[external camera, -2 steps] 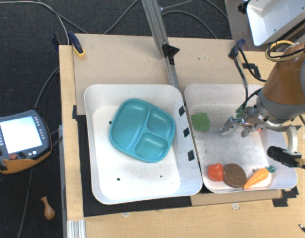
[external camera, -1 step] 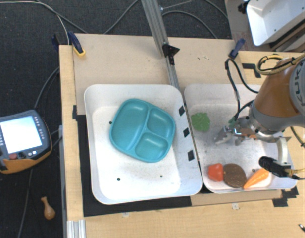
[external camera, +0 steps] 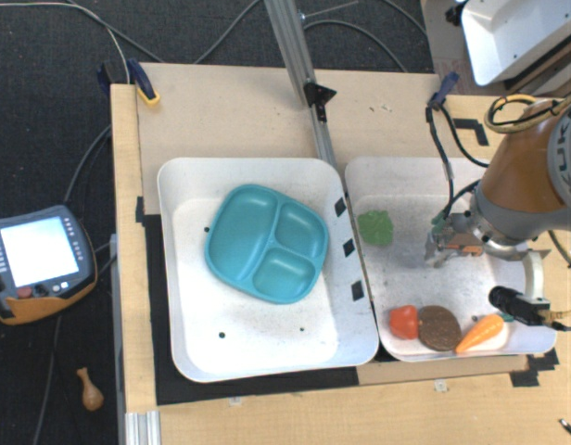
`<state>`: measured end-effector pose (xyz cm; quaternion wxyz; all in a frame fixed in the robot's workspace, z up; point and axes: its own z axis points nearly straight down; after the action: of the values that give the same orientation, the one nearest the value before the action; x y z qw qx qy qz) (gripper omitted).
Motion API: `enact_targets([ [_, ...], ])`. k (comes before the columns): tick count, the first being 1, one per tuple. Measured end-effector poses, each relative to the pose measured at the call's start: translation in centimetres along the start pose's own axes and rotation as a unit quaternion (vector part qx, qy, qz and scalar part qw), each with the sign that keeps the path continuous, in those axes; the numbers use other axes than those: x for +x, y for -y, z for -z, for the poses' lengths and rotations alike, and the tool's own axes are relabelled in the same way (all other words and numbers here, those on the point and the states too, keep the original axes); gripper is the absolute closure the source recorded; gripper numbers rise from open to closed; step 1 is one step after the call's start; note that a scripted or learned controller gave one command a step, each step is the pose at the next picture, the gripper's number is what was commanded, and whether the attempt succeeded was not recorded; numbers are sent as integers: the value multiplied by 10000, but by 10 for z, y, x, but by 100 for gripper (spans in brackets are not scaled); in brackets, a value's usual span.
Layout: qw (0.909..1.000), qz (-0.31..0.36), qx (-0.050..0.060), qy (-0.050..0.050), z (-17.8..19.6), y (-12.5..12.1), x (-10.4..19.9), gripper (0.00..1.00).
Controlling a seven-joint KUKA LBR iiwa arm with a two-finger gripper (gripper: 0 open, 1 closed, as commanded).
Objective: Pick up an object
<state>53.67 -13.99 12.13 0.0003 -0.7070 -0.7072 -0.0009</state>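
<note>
- Bins: two shallow white bins sat side by side on the bench, the left bin (external camera: 188, 341) and the right bin (external camera: 406, 179).
- A teal divided plate (external camera: 267, 242) lay tilted in the left bin, toward its far half.
- In the right bin, a green block (external camera: 375, 227) lay near the left wall, apart from everything else.
- Along the near edge of the right bin sat a red tomato (external camera: 404, 321), a brown round patty (external camera: 438, 327) touching it, and an orange carrot (external camera: 479, 332) just right of the patty.
- The gripper (external camera: 450, 246) hung over the middle of the right bin, right of the green block and far of the patty; nothing showed between its fingers, and I could not tell whether they were open or closed.
- No readable writing or brand showed; a handheld controller (external camera: 37, 265) with a blank bright screen lay left of the bench.
</note>
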Motion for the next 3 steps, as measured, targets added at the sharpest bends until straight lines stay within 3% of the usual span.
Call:
enact_targets([
  [3, 10000, 7, -23, 14, 134, -19, -8, 100],
])
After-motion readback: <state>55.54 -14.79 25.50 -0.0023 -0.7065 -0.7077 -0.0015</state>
